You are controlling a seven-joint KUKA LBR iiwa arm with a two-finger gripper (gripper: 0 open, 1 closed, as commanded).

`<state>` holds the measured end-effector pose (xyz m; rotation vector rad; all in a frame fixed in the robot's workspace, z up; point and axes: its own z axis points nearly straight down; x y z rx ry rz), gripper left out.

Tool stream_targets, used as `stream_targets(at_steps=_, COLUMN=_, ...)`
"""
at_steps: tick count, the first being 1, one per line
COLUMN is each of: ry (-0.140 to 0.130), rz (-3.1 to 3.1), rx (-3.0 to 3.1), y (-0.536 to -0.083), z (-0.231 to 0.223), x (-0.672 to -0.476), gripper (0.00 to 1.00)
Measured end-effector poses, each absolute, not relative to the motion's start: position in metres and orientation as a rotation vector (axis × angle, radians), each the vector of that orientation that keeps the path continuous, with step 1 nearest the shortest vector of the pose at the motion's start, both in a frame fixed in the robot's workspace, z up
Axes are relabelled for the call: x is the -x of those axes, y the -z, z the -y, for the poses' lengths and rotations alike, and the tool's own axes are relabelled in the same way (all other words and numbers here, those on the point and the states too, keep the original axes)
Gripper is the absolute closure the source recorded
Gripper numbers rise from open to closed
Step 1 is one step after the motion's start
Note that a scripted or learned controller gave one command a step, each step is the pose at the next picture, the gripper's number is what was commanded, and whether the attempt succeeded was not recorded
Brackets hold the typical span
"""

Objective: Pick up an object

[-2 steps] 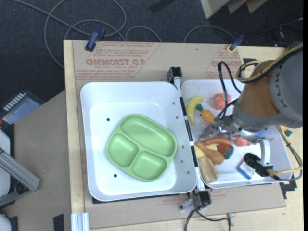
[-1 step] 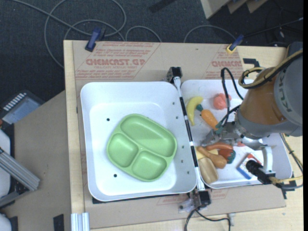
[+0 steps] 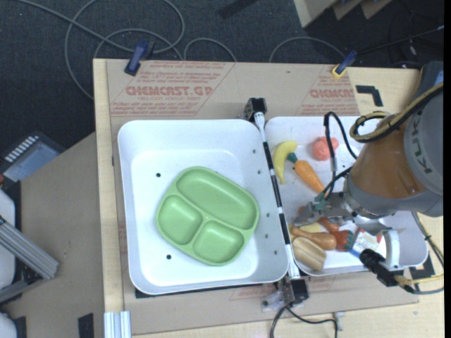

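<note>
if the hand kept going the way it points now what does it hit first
Probably the hot dog lying just under the hand in the right bin, though depth is hard to judge from this slanted view.

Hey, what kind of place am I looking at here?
Probably a robotics lab bench for pick-up trials: two white bins on a taped board, toy food like a banana and carrot in the right one, a green tray in the left, loose cables behind.

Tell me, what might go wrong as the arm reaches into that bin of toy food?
1. The tool sits low among crowded items: the bread and hot dog lie pressed together, so it may grab two, or only nudge them.
2. The carrot and banana lie close by and could get knocked aside.
3. The arm hides part of the right bin, so some items may be missed.
</note>
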<state>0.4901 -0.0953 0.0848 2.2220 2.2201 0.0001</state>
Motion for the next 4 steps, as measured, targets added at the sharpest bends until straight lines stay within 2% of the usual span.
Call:
stream_targets(at_steps=1, ry=-0.001, rz=-2.221, rx=-2.220, y=-0.085, z=0.096, x=-0.540, gripper=0.00)
stream_targets(at_steps=2, ry=-0.001, rz=-2.222, rx=-2.220, y=-0.085, z=0.105, x=-0.605, gripper=0.00)
stream_targets(at_steps=3, ry=-0.002, rz=-2.220, rx=-2.217, y=-0.095, z=0.105, x=-0.605, gripper=1.00)
stream_targets(at_steps=4, ry=-0.003, rz=-2.223, rx=-2.219, y=-0.185, z=0.034, x=-0.594, gripper=1.00)
